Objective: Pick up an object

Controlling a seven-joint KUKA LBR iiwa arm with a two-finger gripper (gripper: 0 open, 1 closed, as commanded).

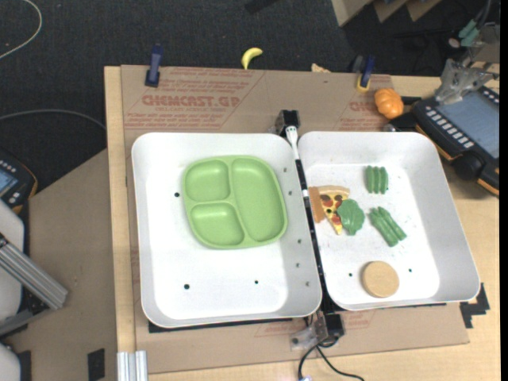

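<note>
A black cable (pixel 313 361) runs in at the front edge of the worktop (pixel 127 117), ending at the seam between the two bins, in front of and a little right of the green plate (pixel 236 202). That plate has three sections and lies flat in the left bin (pixel 155 236).

Everything that could be picked lies right of the plate, in the right bin (pixel 454 221). A pizza slice (pixel 326 199) sits just across the seam. A leafy green piece (pixel 352 217) touches its far side. A short bundle of beans (pixel 376 179) lies further right and toward the back, and a second bundle (pixel 388 225) lies further right and slightly forward. A round tan cookie (pixel 380 279) rests well forward of them, apart from the rest. Behind the plate, on the worktop itself, lie a small banana (pixel 252 55) and, far to the right, an orange (pixel 388 102).

How far open the tool is, and whether it has hold of anything, I cannot tell.

By my reading the task is at its very start. Every piece rests on a bin floor or the worktop, and none is raised. Choosing a piece, approaching, gripping and lifting all remain. The cookie, standing alone, looks the easiest target.
</note>
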